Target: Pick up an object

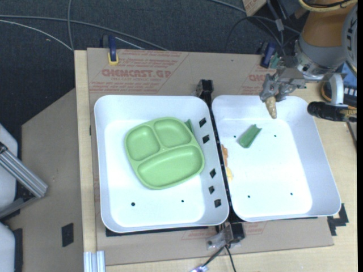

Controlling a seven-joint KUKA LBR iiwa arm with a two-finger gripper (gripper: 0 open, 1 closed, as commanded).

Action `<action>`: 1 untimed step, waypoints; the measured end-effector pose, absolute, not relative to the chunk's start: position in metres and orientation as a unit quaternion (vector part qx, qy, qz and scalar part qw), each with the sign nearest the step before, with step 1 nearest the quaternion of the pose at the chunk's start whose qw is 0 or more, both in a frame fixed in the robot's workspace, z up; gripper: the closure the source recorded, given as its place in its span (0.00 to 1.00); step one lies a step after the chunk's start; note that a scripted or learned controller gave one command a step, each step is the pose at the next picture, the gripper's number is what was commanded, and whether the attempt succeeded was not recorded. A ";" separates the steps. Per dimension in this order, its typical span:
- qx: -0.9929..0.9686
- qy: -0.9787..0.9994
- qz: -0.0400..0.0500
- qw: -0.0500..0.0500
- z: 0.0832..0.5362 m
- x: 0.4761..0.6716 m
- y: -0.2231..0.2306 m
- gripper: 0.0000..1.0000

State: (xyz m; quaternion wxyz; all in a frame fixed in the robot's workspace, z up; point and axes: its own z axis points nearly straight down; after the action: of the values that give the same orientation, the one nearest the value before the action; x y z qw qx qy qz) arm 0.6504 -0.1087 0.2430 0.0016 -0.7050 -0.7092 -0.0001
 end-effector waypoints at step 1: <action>-0.705 -0.710 -0.001 0.002 0.240 0.654 -0.047 1.00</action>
State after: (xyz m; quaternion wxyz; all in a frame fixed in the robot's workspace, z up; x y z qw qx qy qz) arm 0.6543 -0.0467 0.2401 0.0017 -0.7045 -0.7097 -0.0007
